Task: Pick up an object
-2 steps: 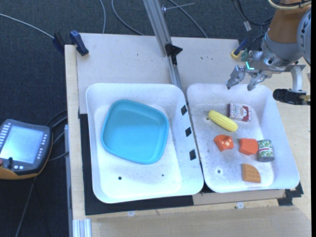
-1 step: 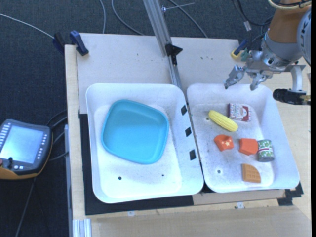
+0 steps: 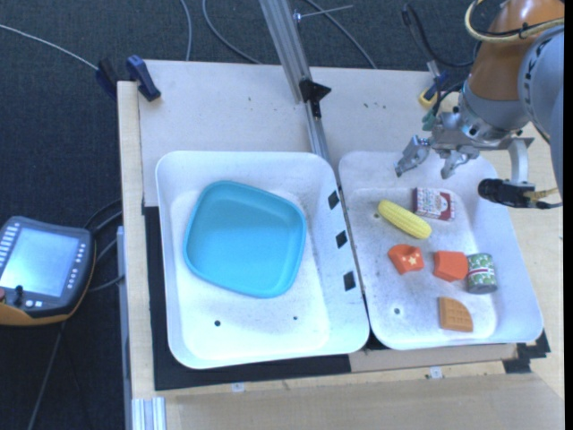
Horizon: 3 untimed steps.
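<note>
Six small items crowd the right bin (image 3: 515,240): corn (image 3: 404,219), red-white packet (image 3: 434,204), can (image 3: 481,272) and others. Gripper (image 3: 432,159) hangs over the bin's far edge, fingers spread, pinching nothing. Risk: descending between corn and packet, it nudges both and grips neither.

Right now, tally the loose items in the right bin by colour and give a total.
Orange: 3, a small orange pepper-like toy, an orange block, a flat orange wafer-shaped piece
Yellow: 1, a yellow toy corn cob
Red and white: 1, a small packet
Green: 1, a green-labelled can
Total: 6
</note>
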Available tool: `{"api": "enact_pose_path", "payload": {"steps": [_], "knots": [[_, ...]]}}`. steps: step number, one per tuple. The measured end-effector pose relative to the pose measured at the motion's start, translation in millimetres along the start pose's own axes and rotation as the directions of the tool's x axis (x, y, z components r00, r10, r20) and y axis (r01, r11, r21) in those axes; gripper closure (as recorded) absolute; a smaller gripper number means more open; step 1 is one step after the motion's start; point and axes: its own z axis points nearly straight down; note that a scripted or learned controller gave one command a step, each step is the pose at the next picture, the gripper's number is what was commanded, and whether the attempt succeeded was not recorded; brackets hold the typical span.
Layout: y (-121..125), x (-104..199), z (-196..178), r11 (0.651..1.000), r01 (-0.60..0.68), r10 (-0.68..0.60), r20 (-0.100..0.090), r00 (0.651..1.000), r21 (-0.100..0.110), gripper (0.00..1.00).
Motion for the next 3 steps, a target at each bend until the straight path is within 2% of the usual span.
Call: {"api": "enact_pose_path", "payload": {"steps": [1, 2, 3], "knots": [[-2.8, 5.6, 47.6, 1.000, 0.000, 0.000, 0.000, 1.000, 0.001, 0.00], [-0.8, 6.1, 69.0, 1.000, 0.000, 0.000, 0.004, 1.000, -0.011, 0.00], [0.0, 7.0, 60.7, 1.000, 0.003, -0.003, 0.005, 1.000, -0.009, 1.00]]}}
